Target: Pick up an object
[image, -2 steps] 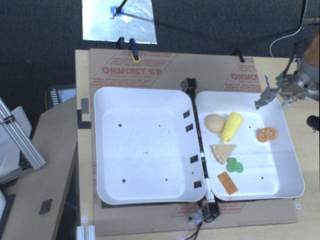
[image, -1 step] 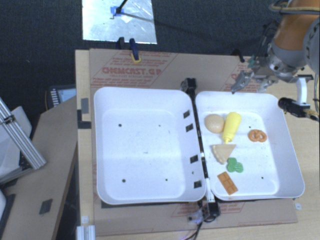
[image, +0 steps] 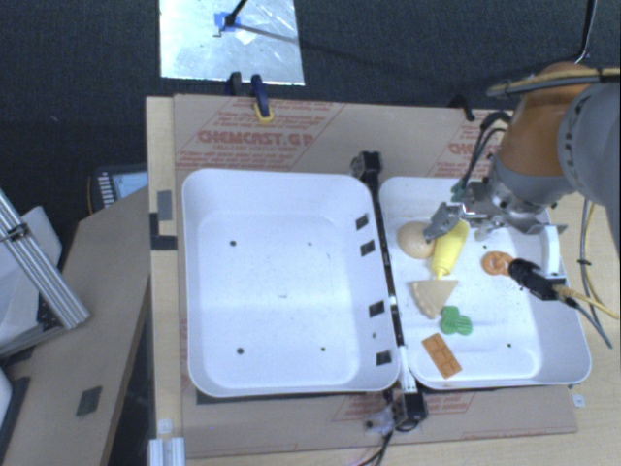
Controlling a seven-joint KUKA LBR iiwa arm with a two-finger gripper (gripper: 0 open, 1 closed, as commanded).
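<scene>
The right bin [image: 553, 357] holds several small objects: a yellow banana-like piece [image: 447, 252], a tan round piece [image: 414, 240], a cream wedge [image: 432, 296], a green lump [image: 455, 322], an orange cracker [image: 441, 354] and an orange round piece [image: 497, 262]. My gripper [image: 456, 219] hangs low over the bin's upper middle, right at the top end of the yellow piece, with a finger [image: 441, 223] between it and the tan piece. Whether anything sits between the fingers cannot be made out.
The left bin [image: 281, 289] lies beside the right one, with black clips [image: 369, 250] along the shared rim. The grey arm with its orange band [image: 543, 134] comes in from the upper right. Cables [image: 582, 299] trail over the right bin's right side.
</scene>
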